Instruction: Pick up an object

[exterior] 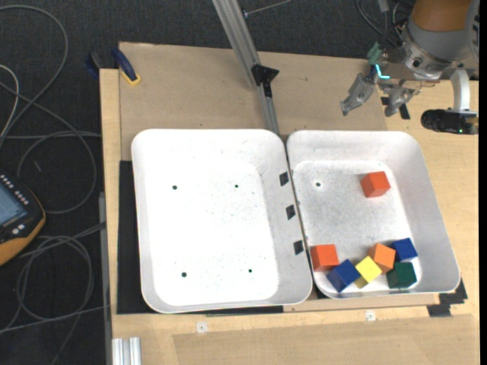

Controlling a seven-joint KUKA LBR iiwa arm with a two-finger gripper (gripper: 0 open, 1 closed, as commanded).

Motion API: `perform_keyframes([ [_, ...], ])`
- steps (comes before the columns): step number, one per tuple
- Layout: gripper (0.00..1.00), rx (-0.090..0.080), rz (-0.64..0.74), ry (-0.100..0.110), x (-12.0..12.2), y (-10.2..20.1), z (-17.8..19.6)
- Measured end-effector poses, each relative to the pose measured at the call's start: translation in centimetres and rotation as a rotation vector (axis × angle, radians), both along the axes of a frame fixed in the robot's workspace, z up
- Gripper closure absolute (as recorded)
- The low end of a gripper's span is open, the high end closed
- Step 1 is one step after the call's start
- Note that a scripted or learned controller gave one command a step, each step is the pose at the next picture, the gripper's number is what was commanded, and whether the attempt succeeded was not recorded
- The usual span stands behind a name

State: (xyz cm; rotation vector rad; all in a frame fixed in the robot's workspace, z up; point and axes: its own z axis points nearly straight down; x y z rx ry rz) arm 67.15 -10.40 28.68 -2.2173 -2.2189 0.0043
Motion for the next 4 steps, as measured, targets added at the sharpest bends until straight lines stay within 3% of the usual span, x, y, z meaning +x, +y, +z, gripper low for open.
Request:
perform_keyframes([
  [1, 0.0, -0.002, 0.001, -0.004, 0.1, 0.0, 0.3],
  [4, 0.0, 0.0, -0.001, 0.003, -0.5, 0.0, -16.6],
])
